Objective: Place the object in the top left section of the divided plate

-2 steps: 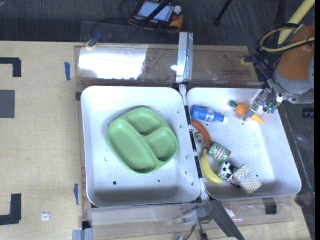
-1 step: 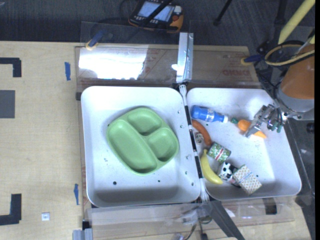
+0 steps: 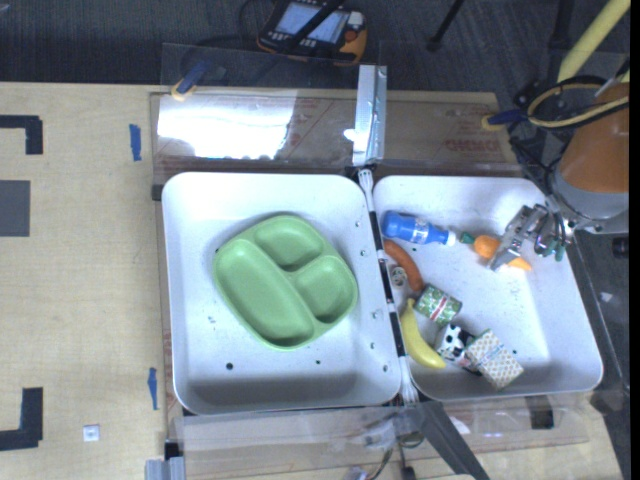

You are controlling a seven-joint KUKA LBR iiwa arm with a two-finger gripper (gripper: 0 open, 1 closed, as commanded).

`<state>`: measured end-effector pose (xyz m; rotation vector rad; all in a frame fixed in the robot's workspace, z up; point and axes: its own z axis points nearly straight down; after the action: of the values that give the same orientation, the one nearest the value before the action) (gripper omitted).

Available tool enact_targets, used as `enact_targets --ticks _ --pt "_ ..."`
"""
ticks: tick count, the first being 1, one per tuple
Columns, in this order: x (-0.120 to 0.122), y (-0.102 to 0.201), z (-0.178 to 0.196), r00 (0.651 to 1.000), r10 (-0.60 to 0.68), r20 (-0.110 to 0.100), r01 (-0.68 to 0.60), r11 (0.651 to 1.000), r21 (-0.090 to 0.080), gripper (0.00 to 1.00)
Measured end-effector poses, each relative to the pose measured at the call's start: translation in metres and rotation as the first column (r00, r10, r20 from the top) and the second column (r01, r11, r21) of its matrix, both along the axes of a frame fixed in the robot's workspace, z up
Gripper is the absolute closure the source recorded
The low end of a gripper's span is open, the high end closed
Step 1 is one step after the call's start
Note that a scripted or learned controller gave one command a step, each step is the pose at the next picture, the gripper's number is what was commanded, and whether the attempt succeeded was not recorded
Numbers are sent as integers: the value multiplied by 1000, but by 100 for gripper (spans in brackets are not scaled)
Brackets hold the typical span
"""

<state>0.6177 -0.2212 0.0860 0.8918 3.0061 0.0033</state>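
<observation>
A green divided plate [image 3: 286, 280] lies in the left bin [image 3: 190, 208], with two small sections toward the upper right and one large section at the lower left; nothing rests on it. My gripper [image 3: 520, 240] hangs over the upper right part of the right bin [image 3: 570, 338], directly over a small orange object [image 3: 487, 247]. That object pokes out to the gripper's left, and a bit of orange shows below it. Whether it is held is unclear.
The right bin also holds a blue-and-white bottle [image 3: 415, 231], a reddish sausage [image 3: 403, 264], a small green-striped can [image 3: 437, 306], a banana [image 3: 418, 343], a black-and-white toy [image 3: 455, 342] and a patterned box [image 3: 494, 358]. A metal divider [image 3: 368, 118] stands behind the bins.
</observation>
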Motion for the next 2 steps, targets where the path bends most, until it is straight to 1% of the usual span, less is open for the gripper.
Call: enact_targets --ticks 1,2 --pt "9 1 0 996 91 1 -91 996 -1 100" --pt "41 0 1 977 215 3 -215 977 -2 100"
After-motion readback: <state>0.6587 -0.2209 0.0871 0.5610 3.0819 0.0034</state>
